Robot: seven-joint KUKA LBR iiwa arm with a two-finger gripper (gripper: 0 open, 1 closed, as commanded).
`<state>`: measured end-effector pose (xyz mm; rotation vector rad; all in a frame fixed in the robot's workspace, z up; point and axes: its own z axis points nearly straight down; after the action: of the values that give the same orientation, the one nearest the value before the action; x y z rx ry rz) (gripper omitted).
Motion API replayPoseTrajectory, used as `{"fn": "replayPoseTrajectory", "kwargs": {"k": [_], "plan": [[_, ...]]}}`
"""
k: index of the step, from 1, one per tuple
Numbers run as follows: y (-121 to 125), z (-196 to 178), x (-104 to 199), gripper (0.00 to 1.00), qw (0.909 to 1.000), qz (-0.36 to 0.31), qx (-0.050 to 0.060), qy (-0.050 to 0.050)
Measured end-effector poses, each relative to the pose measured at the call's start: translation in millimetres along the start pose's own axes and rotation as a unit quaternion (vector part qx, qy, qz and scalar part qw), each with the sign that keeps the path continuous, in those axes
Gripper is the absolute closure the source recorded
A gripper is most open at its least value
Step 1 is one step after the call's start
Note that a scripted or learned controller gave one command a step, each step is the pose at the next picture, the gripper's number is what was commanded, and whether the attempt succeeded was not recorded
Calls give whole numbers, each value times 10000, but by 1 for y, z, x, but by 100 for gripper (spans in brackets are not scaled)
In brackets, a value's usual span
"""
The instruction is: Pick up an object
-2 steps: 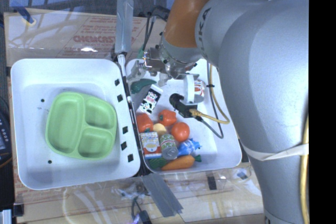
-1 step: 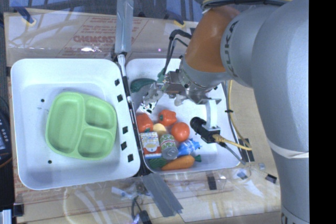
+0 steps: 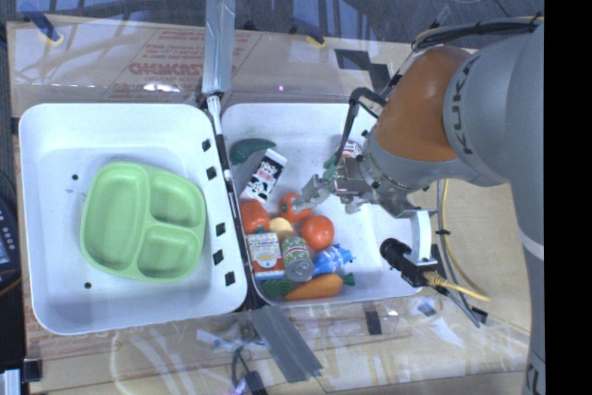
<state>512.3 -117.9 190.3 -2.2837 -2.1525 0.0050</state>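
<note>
A counter (image 3: 111, 69) covered in clear plastic over cardboard, dark carpet behind it, two white bins side by side. The right bin (image 3: 305, 120) holds the heap of toy food, and the hand (image 3: 319, 190) hangs over it, reaching in from the right. Whether its fingers are spread or pressed together, I cannot tell; nothing is visibly pinched between them. Just below the hand sits a red tomato (image 3: 317, 231), with a small pale piece (image 3: 281, 225) beside it. Further below the hand lie a tin can (image 3: 297, 258), a labelled jar (image 3: 265, 254), a blue wrapper (image 3: 331, 258) and, nearest the front wall, an orange carrot (image 3: 313, 288). Left of the hand, a small black-and-white carton (image 3: 264, 178) leans toward the divider, a dark green item (image 3: 248, 149) above it. Far left of the hand, the left bin (image 3: 46, 134) carries a green compartment plate (image 3: 143, 222).
</note>
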Motion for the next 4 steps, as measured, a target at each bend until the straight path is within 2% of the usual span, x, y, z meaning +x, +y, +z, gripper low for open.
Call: {"fn": "replayPoseTrajectory", "kwargs": {"k": [1,2,3,4], "plan": [[38,99,-25,0,10000,-33,-11,1],[37,90,-25,100,10000,-50,11,1],[53,95,21,100,9995,-315,-17,-4],[97,-1,62,100,9448,3275,0,7]]}}
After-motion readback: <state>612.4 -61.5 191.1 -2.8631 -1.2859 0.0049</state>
